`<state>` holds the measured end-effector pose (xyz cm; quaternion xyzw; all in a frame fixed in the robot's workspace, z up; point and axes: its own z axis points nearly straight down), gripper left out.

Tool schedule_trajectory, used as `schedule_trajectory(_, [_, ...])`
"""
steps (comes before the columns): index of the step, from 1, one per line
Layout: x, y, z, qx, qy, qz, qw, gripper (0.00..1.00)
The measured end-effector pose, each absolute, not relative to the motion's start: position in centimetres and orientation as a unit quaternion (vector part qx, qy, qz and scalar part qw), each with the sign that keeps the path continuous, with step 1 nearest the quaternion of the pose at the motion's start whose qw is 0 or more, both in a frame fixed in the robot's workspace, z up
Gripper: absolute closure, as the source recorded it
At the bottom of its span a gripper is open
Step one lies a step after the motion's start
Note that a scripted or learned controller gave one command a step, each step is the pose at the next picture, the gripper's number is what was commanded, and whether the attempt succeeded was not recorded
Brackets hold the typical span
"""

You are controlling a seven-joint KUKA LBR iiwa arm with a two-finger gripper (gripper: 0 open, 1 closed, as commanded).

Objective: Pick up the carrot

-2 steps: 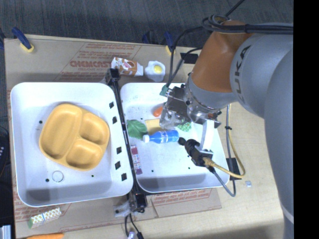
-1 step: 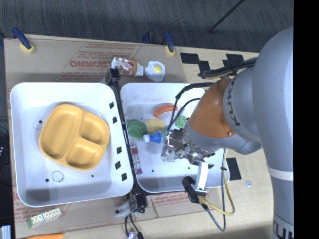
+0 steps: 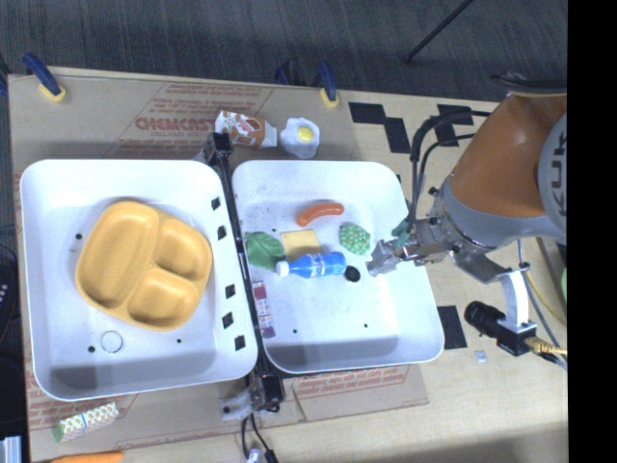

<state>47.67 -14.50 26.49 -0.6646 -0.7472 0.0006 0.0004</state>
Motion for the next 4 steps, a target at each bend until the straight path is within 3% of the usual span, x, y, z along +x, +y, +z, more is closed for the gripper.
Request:
schedule_trajectory(1, [47.7,-21.2,31.0,-0.599,-0.801,0.0007,0.000,1.00])
schedule_trajectory(2, [47.6,-21.1,22.0,-0.476,-0.879,0.0003,0.002,1.00])
schedule_trajectory(3, [47.6,-21.1,22.0,-0.476,-0.879,0.0004,0.002,0.00])
schedule_trajectory(4, [54.4,-21.1,26.3,-0.510,-0.860,0.0006,0.000,0.00])
